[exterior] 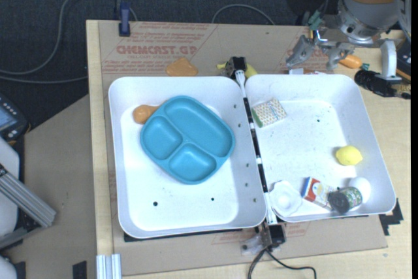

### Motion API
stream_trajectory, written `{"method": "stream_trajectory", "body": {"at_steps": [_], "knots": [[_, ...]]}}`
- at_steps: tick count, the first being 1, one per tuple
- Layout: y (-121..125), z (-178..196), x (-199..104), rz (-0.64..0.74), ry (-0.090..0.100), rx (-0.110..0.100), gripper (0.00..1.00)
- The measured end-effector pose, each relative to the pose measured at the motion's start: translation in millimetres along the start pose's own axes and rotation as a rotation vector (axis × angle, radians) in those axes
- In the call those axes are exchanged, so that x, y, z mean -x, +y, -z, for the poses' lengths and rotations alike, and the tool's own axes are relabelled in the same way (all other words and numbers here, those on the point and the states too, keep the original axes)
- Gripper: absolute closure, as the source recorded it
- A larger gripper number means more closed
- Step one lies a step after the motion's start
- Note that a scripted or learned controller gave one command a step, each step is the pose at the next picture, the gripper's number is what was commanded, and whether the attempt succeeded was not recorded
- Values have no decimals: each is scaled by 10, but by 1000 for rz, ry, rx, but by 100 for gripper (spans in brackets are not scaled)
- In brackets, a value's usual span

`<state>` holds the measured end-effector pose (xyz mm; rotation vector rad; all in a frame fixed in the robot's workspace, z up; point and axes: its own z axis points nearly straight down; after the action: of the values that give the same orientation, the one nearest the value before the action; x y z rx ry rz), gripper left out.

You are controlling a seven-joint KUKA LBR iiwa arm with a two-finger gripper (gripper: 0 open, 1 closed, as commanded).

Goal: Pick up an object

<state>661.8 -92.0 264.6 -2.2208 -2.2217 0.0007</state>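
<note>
My gripper (318, 57) hangs open above the back rim of the right bin (366, 108), with nothing between its fingers. In that bin lie a checked square packet (269, 112), a yellow lemon-like lump (349, 155), a small dark can (345, 199), a red, white and blue packet (314, 190), a white cup (285, 197) and a white ball (361, 187). All of these lie nearer the front than the gripper, apart from it. The left bin (130, 193) holds a blue divided plate (187, 138) and an orange object (142, 114) partly tucked behind the plate.
On the board behind the bins sit an orange piece (181, 66) and a yellow-and-black item (236, 66). A small orange thing (351, 62) lies just right of the gripper. A black clip strip (251, 134) joins the two bins. Cables run along the back.
</note>
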Motion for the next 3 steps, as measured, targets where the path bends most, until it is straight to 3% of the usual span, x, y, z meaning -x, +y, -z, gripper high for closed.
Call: {"method": "stream_trajectory", "body": {"at_steps": [1,2,3], "knots": [[21,-1518,320,-3,1,-10,0],[-53,-1775,42,1,-2,7,0],[80,-1751,6,1,-2,11,0]]}}
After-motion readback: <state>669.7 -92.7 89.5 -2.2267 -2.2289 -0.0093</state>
